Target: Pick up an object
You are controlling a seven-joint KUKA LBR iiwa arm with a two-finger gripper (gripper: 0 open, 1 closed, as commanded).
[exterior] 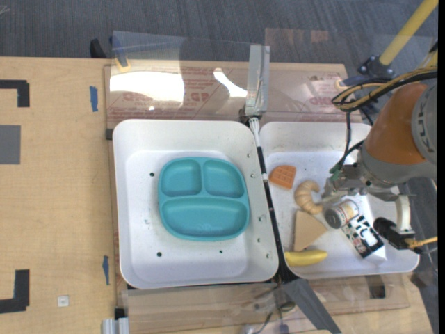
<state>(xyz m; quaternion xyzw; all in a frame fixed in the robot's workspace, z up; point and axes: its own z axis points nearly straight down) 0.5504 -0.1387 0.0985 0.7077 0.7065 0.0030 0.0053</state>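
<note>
On the left, the table (49, 186) is bare wood with black corner marks. Next comes the left bin (128, 207), which carries a teal divided plate (204, 197) (nothing in its compartments that I can see). Nothing is lifted yet, as I judge it: every candidate lies on the floor of the right bin (313, 145). There I see an orange waffle-like piece (283, 177), a pale croissant (306, 196) beside it, a tan wedge (306, 231) below, and a yellow banana (306, 257) along the near rim. My end effector (338, 206) hangs low just right of the croissant, perhaps touching it; whether it is released or clenched I cannot tell. The crowding of these pieces could spoil a clean grab.
</note>
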